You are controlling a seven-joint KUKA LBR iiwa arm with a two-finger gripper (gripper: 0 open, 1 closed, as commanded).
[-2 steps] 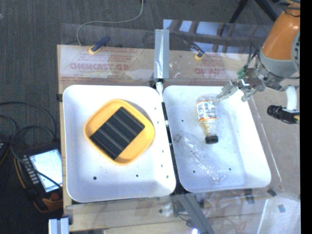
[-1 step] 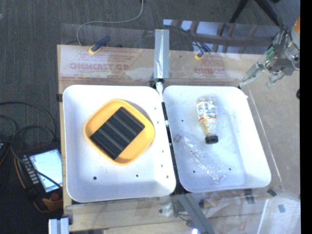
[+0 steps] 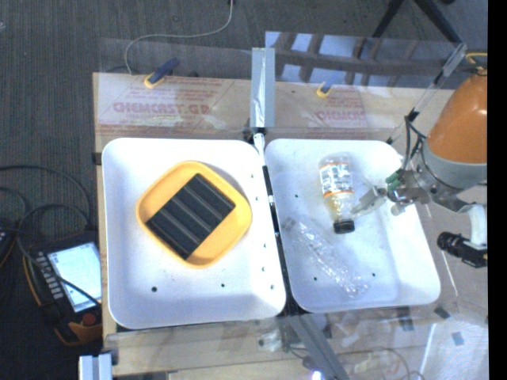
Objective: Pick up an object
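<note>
From my remote seat I noted two white bins on the counter. The left bin held a yellow dish carrying a black ribbed insert, lying slantwise. The right bin held a clear plastic bottle on its side, black cap toward the near edge, with a pale label whose print was too small for me to read. Nearer in that bin lay a crumpled clear wrapper. Red lettering showed on the clear sheet behind the bins, mirrored and blurred; I could not make out the words. The arm came in from the right, orange band above the wrist, over the right bin's far right corner. The pincer sat just right of the bottle, apart from it; spread or pressed together, I could not tell.
</note>
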